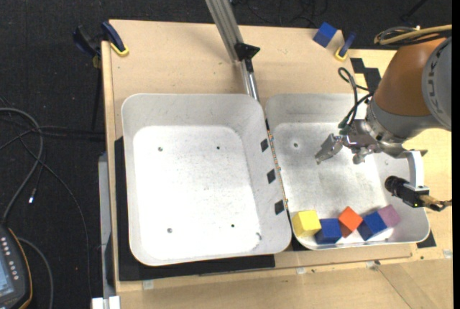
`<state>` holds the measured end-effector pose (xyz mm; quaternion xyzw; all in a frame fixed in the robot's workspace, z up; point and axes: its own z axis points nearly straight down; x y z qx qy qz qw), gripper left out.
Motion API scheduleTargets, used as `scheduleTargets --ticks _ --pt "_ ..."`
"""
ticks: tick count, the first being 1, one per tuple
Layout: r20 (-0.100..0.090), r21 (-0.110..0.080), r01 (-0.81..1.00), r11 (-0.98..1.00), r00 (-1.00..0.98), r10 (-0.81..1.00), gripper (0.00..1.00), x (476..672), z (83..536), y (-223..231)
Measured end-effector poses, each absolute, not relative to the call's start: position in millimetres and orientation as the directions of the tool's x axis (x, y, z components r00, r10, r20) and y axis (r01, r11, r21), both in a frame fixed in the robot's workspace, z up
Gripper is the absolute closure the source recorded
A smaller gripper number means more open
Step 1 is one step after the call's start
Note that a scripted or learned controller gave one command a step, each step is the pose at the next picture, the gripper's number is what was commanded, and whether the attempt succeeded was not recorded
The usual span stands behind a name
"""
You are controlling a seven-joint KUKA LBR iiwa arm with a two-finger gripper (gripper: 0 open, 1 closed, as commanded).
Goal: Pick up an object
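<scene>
Camera view | arm (413,88) from right | gripper (343,149) over right bin (309,113) | fingers spread, empty

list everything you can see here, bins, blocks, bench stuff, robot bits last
white bins: 2, white, side by side on the bench; left bin, right bin
yellow block: 1, yellow, right bin, near edge
blue blocks: 2, blue, right bin, near edge and
orange block: 1, orange, between the blue ones
purple block: 1, pale purple, right bin's near right corner
loose blue block: 1, blue, on the bench beyond the bins
clamps: 2, blue and yellow, bench far corners and
arm: 1, grey and orange, from the right
gripper: 1, over the right bin
</scene>
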<state>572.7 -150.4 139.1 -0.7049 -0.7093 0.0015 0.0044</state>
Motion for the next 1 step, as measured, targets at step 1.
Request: scheduleTargets --ticks 1 --pt "-0.002 0.006 1.000 -0.002 0.002 1.000 0.00 524.0 226.3 -149.1"
